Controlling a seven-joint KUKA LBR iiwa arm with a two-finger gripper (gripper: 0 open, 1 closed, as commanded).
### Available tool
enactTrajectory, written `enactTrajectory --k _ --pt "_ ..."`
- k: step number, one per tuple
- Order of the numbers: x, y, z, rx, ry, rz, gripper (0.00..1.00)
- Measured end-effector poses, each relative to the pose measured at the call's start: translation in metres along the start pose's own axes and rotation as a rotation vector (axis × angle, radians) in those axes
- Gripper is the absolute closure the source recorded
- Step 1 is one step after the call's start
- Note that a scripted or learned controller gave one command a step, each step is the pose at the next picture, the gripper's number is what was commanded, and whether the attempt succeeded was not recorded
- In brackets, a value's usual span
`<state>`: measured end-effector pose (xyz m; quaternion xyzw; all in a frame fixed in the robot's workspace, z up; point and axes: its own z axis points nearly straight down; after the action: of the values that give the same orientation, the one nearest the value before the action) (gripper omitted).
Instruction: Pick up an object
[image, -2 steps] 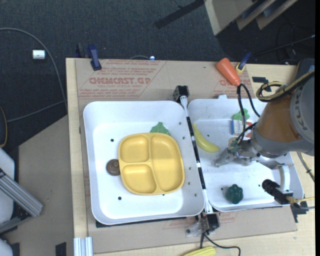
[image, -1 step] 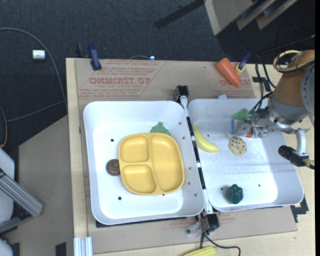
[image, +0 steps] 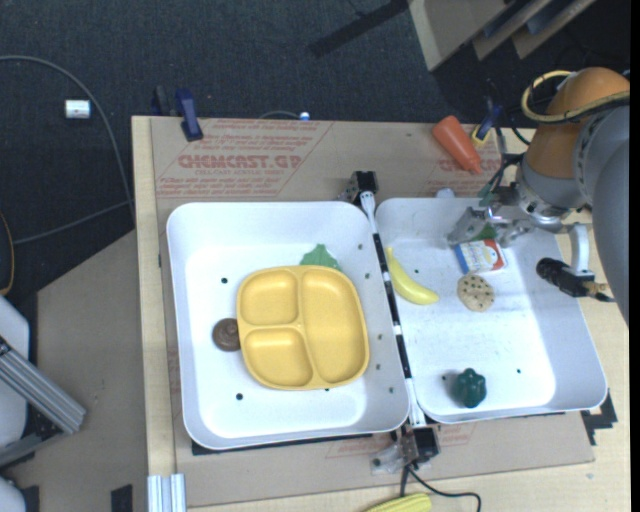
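Gripper: low over right bin's far edge, above blue-and-white carton; finger state cannot be told.
Carton: right bin, far side, just under gripper.
Cookie: just beside carton, nearer.
Banana: right bin's left wall.
Green pepper: near front edge.
Yellow tray: left bin.

Yellow tray, yellow banana, green pepper, speckled tan cookie, white bins.
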<state>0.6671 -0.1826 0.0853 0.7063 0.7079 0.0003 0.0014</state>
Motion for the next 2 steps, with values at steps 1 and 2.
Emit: enactTrajectory --k 1,2 --pt "0.005 -0.074 0.001 0.003 0.001 0.003 0.0" --pt "0.005 -0.071 -0.013 -0.004 -0.001 0.001 1.0"
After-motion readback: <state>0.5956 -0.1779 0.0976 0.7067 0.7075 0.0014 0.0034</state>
